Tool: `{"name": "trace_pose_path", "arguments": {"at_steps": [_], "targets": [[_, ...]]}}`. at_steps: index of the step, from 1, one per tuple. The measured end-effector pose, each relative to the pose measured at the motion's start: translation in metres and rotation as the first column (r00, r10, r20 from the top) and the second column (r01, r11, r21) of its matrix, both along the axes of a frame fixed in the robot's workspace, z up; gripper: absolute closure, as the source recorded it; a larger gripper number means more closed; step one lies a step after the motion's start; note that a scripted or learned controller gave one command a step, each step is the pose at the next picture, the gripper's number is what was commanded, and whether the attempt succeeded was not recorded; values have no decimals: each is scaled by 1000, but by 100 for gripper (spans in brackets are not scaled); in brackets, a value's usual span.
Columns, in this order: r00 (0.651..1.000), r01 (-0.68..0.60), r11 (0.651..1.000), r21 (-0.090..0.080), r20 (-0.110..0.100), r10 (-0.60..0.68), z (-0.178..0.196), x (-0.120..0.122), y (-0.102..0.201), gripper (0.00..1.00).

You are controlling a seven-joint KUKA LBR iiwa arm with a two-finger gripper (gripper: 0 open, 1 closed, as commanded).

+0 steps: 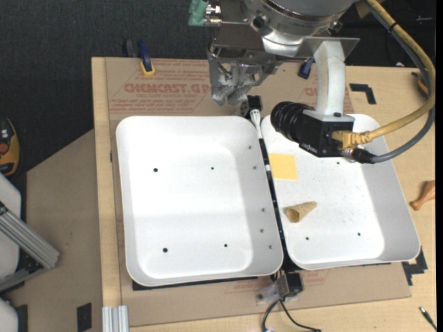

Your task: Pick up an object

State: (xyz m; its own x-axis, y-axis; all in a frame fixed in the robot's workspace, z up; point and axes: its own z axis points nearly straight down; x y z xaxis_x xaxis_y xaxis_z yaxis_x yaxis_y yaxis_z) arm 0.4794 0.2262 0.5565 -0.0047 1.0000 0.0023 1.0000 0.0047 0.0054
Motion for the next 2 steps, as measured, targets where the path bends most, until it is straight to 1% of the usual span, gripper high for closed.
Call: {"name": "trace_pose_path", "arguments": {"at_steps": [1, 2], "targets": [[1000, 1, 1000, 0, -1, -1, 0, 0, 0, 0], [1000, -1, 1000, 1, 2, 1, 10, 0, 1, 100]]}}
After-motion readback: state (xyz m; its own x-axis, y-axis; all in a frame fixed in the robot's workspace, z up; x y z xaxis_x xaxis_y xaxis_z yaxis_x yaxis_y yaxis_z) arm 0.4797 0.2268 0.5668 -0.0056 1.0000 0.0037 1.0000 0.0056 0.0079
